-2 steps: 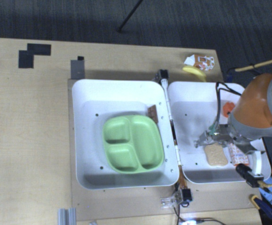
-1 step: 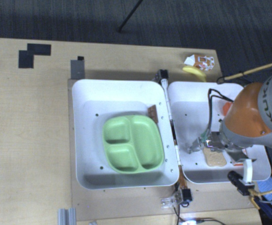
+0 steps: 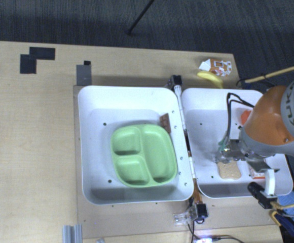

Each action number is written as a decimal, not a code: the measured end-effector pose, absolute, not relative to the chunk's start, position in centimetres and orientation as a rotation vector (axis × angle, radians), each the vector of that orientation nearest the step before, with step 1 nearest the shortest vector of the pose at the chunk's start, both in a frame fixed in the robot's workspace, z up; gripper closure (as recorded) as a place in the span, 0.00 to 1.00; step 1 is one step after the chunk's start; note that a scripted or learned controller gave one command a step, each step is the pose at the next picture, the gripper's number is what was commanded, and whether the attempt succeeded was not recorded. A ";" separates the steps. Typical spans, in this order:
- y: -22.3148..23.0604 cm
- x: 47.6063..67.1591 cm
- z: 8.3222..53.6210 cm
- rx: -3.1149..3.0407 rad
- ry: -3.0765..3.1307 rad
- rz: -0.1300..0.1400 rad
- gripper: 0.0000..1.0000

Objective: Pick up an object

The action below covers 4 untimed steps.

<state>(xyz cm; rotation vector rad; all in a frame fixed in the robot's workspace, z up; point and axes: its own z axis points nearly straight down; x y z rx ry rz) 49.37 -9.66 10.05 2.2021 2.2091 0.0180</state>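
So the gripper (image 3: 231, 155) is down inside the right bin (image 3: 204, 135), basically mid-grab attempt I'd say. Honestly can't tell how its jaws stand, the wrist hides them. Just below the jaws, maybe touching, sits a tan sponge-like block (image 3: 229, 171), the likely target. Next move probably needs a clean close, then a straight lift. Farther off, in the left bin (image 3: 94, 135), there's a green divided tray (image 3: 143, 155).

a pale wooden bench (image 3: 30, 135) under even light, dark grey carpet floor (image 3: 86, 9) at twelve o'clock.
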 end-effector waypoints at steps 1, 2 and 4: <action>-9.6 49.3 10.0 2.203 2.210 0.016 0.00; -9.3 58.4 8.9 2.205 2.218 0.014 0.00; -2.9 63.4 21.0 2.210 2.227 0.007 1.00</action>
